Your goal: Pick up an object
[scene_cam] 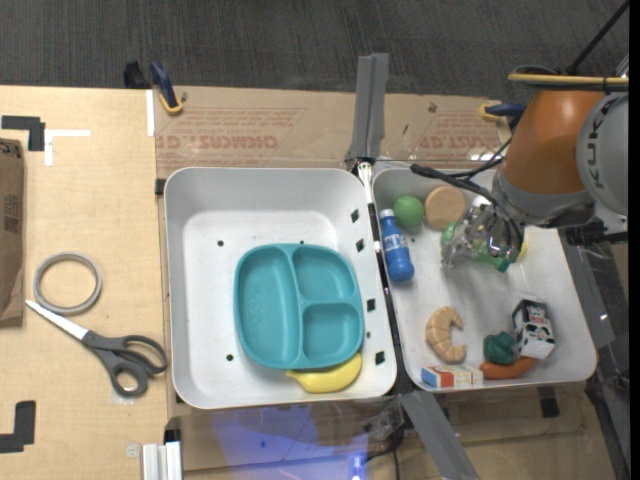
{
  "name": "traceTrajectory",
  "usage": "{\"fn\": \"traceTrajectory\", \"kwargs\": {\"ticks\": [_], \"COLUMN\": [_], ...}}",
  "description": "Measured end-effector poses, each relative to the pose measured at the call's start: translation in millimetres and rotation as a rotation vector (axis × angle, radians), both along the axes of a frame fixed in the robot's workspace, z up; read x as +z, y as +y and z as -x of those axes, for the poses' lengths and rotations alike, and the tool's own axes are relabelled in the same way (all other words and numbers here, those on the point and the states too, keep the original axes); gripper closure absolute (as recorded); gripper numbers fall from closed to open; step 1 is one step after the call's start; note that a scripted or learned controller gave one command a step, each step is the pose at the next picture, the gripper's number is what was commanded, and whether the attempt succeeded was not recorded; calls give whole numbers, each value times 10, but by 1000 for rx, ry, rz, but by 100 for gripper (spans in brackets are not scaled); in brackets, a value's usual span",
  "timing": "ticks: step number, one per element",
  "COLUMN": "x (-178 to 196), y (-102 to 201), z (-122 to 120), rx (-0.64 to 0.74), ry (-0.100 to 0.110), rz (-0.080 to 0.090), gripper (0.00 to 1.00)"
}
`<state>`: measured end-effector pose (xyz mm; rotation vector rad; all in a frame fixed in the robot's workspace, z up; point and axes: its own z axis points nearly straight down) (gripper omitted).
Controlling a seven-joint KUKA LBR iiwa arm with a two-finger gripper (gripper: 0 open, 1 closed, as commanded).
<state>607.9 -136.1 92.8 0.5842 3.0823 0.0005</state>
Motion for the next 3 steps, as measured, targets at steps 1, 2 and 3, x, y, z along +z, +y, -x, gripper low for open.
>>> {"fn": "traceTrajectory", "kwargs": {"ticks": [1, 2, 3], "x": [6, 114, 1040], "y": [203, 206, 768], "z": [-323, -338, -199], "rx": [-139, -135, -358], "ry": [-1, -6, 1], "rz": [0, 2, 0], "gripper": [0, 100, 100]}}
